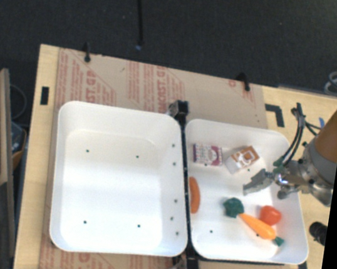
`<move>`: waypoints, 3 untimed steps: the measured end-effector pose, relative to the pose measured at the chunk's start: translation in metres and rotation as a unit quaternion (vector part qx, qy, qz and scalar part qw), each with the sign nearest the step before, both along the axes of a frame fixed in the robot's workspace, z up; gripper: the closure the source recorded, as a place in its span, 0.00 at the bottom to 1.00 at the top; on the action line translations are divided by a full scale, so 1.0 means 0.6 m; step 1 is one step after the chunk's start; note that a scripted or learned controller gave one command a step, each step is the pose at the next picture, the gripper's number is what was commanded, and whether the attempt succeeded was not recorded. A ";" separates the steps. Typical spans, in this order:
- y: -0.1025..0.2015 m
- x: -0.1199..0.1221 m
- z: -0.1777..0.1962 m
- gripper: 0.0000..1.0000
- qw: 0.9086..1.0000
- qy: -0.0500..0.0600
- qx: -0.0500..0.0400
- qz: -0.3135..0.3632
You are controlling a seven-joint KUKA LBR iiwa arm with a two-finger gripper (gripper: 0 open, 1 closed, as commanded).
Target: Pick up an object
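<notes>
Arm comes in from the right, grey w/ orange band, wrist over the right bin. Claw sits above the bin's right-centre; two grey fingers splayed apart, so open, nothing between them. Right bin holds six things. Small box w/ orange label lies just up-left of the claw, near the left fingertip but apart from it. White-and-purple packet sits left of that box, touching or nearly so, can't tell which. Red tomato-like piece lies just below the claw, toward the front. Green clump sits left of the red piece, below-left of the claw, near. Carrot, orange w/ a green tip at its right end, lies slantwise in front of both, its thin end close under the green clump. Orange sausage-shaped piece lies along the bin's left wall, well apart from the claw. Left bin sits flush beside the right one, black clips at the seam front and back. Both bins rest on a cardboard sheet w/ red print, on the wooden bench. Closest things to the claw: box above-left, red piece below.
</notes>
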State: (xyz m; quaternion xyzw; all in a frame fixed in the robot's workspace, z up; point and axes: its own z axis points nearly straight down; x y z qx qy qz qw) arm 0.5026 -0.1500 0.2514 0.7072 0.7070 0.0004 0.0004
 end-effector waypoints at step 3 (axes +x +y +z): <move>0.135 -0.007 -0.079 1.00 1.000 -0.003 0.001 0.003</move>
